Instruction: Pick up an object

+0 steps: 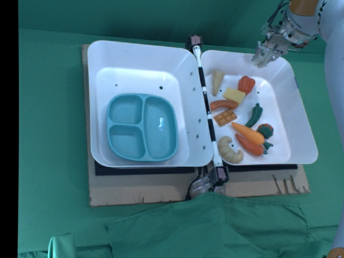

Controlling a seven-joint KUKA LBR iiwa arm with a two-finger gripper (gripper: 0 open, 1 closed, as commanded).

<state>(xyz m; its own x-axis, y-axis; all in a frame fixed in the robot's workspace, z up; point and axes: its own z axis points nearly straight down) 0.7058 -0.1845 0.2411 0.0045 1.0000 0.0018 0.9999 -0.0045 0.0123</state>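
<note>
The right bin (298, 122) holds several toy foods: a corn piece (217, 81), a red pepper (246, 84), a yellow cheese wedge (234, 95), a sausage (223, 105), a waffle (225, 117), a green chilli (255, 114), a carrot (248, 133), a tomato (265, 130), a second orange carrot (250, 145) and a croissant (230, 150). My gripper (263, 58) hangs above the bin's far rim, up and to the right of the red pepper, with nothing visible between its fingers.
The left bin (102, 63) holds a teal divided plate (142, 127). A black-and-white striped bar (207, 104) runs between the bins. Green cloth (215, 224) lies bunched at the bench's near edge. The arm (317, 4) comes in from the upper right.
</note>
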